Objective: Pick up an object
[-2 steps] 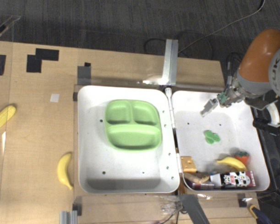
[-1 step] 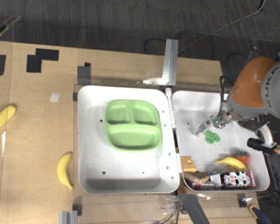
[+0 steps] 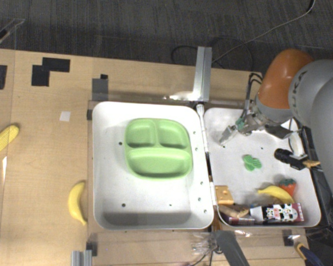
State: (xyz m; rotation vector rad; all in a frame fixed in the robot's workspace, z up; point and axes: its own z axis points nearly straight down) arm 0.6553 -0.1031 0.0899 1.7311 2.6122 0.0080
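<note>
The gripper (image 3: pixel 223 139) hangs over the far-left part of the right bin (image 3: pixel 230 173), its tip low above the bare white floor there. Nothing shows in its grasp, and whether it is spread or closed cannot be told from this angle. The nearest loose thing, a small green piece (image 3: pixel 251 162), lies near the middle of the right bin, apart from the tip on its near-right side.

The other things crowd along the right bin's near wall. A curved yellow banana (image 3: pixel 276 192) lies just beside a red-orange piece (image 3: pixel 289 186). A flat printed box (image 3: pixel 279 213) with black-and-white patches is pressed against the wall, and a square wooden block (image 3: pixel 223 195) sits in the near-left corner.

Touching the right bin's left side is the left bin (image 3: pixel 108 155), also white and shallow with rounded corners. It holds a smooth green plate (image 3: pixel 157 147) divided into three compartments.

Both bins rest on a pale wooden bench (image 3: pixel 40 169). Well left of the right bin, beyond the left bin, a second banana (image 3: pixel 77 202) and a yellow corn cob (image 3: pixel 3 140) lie on the wood. A metal post (image 3: pixel 203 71) stands at the right bin's far-left corner, with dark ribbed carpet (image 3: pixel 105 18) behind it.
</note>
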